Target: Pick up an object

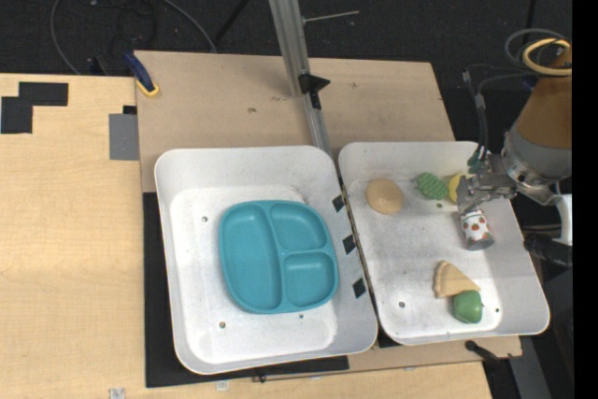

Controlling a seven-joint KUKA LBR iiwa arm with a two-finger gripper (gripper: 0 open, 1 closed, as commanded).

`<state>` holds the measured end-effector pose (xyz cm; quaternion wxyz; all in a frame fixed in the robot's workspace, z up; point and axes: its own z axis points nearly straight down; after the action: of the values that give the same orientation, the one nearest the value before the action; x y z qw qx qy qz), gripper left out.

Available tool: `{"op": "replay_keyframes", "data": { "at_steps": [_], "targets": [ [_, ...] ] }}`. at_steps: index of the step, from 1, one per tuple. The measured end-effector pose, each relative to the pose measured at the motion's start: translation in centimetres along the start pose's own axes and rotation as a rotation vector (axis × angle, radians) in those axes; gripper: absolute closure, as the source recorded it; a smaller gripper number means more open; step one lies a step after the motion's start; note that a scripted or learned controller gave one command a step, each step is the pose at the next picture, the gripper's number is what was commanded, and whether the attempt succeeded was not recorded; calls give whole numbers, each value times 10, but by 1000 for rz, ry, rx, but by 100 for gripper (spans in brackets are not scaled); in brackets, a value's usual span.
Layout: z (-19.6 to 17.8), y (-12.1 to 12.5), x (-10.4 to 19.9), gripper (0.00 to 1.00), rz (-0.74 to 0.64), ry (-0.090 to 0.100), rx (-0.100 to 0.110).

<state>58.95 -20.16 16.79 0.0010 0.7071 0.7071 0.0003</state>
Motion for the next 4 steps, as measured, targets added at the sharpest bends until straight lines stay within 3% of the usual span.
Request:
{"op": "replay_keyframes", "data": {
  "at_steps": [1,4],
  "targets": [
    [-45,1,-1,100,-1,0,-1],
    [-37,-5,164,100,-5,4,6]
  ]
}}
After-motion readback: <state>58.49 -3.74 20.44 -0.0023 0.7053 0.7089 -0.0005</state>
